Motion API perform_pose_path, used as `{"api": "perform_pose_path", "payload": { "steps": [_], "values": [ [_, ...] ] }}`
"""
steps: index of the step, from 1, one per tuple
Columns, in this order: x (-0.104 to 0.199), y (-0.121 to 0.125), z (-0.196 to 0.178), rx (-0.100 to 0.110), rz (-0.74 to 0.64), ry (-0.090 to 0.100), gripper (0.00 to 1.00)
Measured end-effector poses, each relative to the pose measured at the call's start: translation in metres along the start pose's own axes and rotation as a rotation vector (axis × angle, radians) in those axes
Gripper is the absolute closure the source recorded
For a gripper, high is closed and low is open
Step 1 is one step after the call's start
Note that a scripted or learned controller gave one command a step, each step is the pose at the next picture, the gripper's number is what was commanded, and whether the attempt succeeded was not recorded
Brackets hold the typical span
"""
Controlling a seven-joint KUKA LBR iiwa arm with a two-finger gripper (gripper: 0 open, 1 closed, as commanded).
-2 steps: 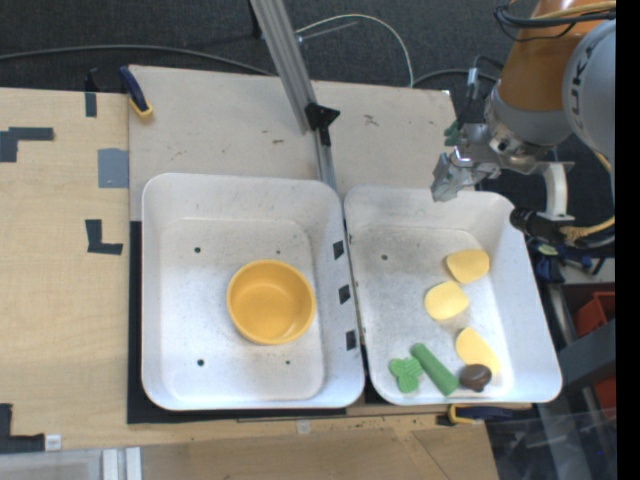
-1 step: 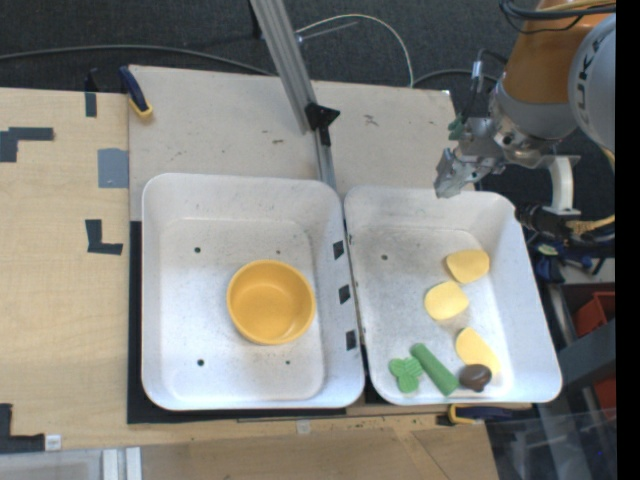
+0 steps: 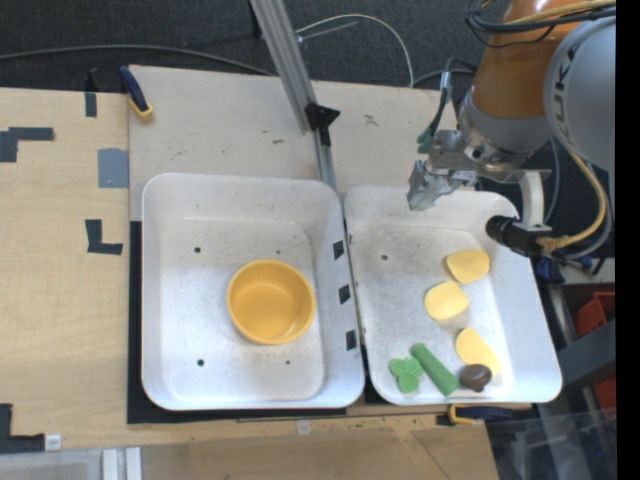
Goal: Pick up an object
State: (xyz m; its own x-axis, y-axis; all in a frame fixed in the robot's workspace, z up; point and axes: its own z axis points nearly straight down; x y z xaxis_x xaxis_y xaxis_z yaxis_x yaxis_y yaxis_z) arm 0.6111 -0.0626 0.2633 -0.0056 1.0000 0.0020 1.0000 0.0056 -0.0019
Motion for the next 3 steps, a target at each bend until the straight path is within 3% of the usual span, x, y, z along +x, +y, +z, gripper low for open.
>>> {"api": "perform_pose_path", "payload": {
  "steps": [3],
  "values": [
    [0.129,-0.063,0.013,0.002,-0.001,-0.001,1.00]
  ]
}}
